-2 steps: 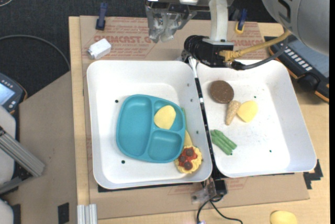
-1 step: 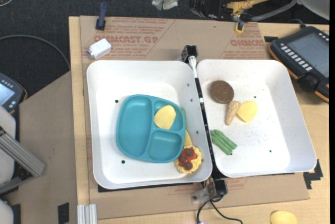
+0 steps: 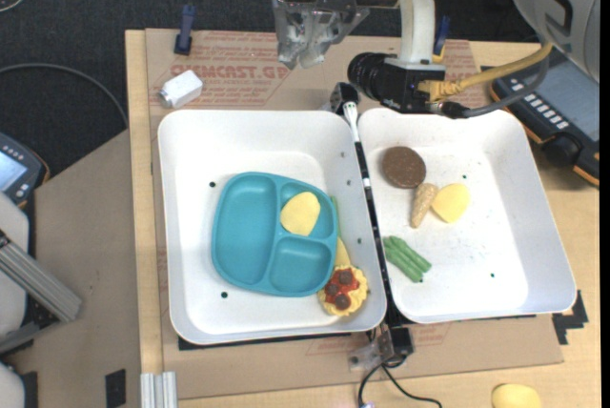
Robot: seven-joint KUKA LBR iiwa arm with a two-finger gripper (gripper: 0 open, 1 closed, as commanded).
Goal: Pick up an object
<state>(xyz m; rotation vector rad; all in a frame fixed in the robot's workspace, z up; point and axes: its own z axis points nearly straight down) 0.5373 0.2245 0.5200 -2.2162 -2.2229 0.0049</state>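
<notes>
Overhead, pincer above bins, empty-looking.

Bright, even light; soft shadows.

Teal tray holds a yellow piece; brown disc, green beans in white bin

Gripper above bins; yellow piece on blue tray.
</notes>
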